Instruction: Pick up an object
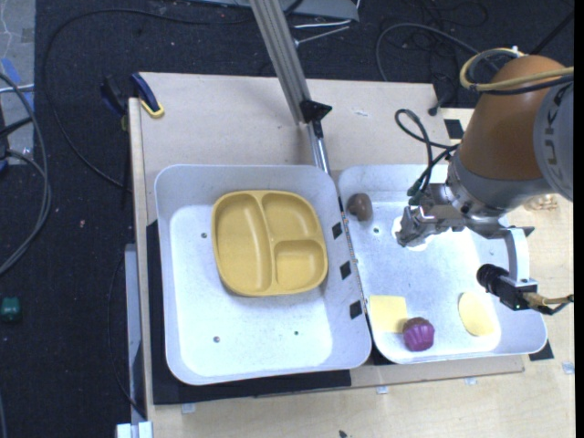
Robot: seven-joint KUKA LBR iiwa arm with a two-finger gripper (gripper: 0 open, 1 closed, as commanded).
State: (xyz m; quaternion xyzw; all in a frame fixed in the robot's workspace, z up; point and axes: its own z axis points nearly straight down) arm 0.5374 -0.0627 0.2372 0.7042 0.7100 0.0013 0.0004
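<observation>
The tool point(412, 229) hangs over the right bin point(525, 340); its state I cannot tell. The brown lump point(359, 206) lies nearest, just to its left.

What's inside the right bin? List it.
The right bin holds a brown lump, a yellow square, a purple piece and a pale yellow disc. The arm covers its far right corner.

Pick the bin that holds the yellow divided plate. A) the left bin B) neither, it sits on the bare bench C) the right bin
A: the yellow divided plate lies flat inside the left bin, while the right bin holds the brown lump, the purple ball and two pale yellow pieces.
</observation>
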